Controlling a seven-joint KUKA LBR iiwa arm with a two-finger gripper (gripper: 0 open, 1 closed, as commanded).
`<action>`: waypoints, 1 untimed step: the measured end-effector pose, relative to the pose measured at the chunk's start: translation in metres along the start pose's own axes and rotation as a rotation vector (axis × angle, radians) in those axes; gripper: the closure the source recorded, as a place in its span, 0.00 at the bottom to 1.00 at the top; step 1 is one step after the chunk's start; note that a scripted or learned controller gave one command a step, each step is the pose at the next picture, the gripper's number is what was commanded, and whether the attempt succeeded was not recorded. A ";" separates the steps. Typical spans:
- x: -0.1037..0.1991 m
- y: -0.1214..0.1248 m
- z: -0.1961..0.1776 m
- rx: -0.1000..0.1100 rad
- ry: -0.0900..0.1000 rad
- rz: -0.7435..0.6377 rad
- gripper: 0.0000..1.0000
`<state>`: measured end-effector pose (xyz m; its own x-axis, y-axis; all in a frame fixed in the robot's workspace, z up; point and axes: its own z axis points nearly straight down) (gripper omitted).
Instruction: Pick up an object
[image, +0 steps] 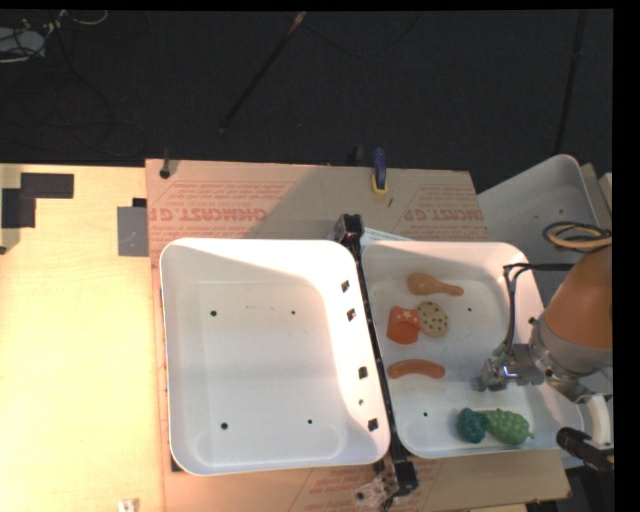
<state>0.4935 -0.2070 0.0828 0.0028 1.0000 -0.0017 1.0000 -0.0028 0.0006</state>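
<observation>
The right bin (452, 258) holds several small objects. An orange pear-shaped piece (433, 287) lies at the back. A red block (403, 325) sits beside a tan speckled cookie (434, 319). An orange sausage (416, 369) lies mid-bin. A teal lump (471, 425) touches a green knobbly lump (507, 427) at the front. My gripper (493, 376) reaches in from the right and sits low over the bin floor, right of the sausage and above the green lump. Nothing shows between its fingers.
The left bin (190, 270) stands beside the right one, with black clips (362, 372) along the shared rim. Both rest on cardboard (300, 200) over a pale wooden bench (70, 350). A black cable (512, 300) loops above the gripper.
</observation>
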 end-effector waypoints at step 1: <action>-0.001 0.000 -0.016 0.001 0.003 0.005 1.00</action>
<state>0.4937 -0.2080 0.0984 0.0074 1.0000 0.0017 1.0000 -0.0074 -0.0006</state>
